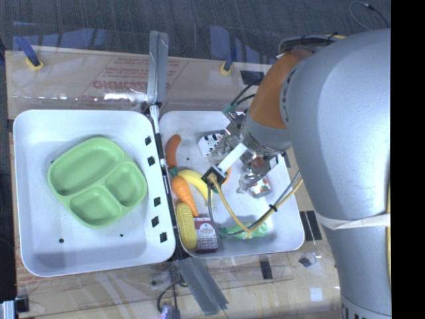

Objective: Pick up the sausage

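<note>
The sausage [172,149], a short orange-red link, lies upright along the left wall of the right bin [289,228], near its far end. My gripper [255,181] hangs over the middle right of the same bin, well to the right of the sausage and apart from it. The grey wrist with its orange band hides the bin floor beneath it.
Below the sausage lie a banana [192,179], a carrot [184,191], a corn cob [186,223] and a small dark red packet [206,235]. A green item [251,230] rests at the near wall. A white spotted piece [211,142] sits near the far wall. The left bin [33,178] holds a green divided plate [97,181].
</note>
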### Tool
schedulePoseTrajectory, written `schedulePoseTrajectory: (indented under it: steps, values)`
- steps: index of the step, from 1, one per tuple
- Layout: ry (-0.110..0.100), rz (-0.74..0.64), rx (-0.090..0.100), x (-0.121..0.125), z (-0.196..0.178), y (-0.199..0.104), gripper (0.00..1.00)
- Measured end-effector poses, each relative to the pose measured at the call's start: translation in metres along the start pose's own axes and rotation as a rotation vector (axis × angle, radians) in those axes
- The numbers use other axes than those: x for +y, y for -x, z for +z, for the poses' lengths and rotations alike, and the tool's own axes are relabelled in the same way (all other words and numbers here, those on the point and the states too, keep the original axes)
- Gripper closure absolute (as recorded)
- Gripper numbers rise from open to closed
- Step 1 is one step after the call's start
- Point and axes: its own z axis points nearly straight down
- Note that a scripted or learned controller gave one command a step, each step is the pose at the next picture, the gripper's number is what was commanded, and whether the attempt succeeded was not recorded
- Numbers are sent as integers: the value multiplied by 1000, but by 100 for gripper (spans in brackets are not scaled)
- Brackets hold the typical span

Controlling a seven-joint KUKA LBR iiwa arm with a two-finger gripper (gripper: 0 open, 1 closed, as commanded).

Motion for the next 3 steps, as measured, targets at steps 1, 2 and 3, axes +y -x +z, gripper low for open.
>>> schedulePoseTrajectory:
  steps: [1, 2, 3]
  values:
    - [0, 43, 1, 27, 72, -60, 0]
    - [-2, 351, 1, 41, 19, 25, 0]
    - [0, 348, 1, 18, 76, -37, 0]
